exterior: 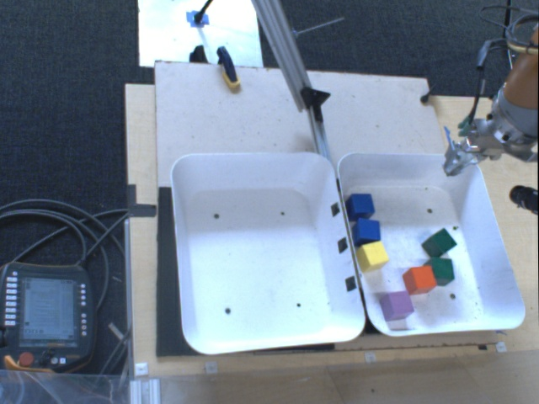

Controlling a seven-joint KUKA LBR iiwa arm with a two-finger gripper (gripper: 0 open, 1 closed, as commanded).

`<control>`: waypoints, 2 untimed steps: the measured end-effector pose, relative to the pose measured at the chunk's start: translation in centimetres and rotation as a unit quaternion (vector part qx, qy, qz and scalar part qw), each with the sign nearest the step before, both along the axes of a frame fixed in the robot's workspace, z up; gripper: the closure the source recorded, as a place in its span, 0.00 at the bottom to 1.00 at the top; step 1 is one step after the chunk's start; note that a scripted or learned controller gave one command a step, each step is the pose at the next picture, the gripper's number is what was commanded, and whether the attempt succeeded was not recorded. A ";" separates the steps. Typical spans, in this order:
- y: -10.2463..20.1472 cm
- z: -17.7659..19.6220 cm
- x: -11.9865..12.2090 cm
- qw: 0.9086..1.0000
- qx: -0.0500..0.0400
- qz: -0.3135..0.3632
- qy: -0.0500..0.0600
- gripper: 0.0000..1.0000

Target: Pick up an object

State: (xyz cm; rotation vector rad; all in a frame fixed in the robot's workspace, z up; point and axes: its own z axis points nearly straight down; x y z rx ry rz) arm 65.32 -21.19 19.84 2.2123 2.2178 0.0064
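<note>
Blocks, small and bright: blue cube (360,204), yellow cube (372,255), orange cube (418,279); gripper (456,160) jaw state unclear.

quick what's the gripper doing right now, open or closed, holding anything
Gripper: above the right bin's far rim; open or closed cannot be told; no block seen in it.

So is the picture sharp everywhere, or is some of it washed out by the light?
In the camera view the blocks, like the yellow block, look crisp; the left bin floor is bright, nearly washed out; a white patch at top glares; the hand at the right bin looks slightly soft.
</note>
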 end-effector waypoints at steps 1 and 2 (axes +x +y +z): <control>0.0 3.7 0.2 1.000 0.001 0.001 0.001 1.00; 5.6 3.0 0.2 1.000 0.002 0.004 0.003 1.00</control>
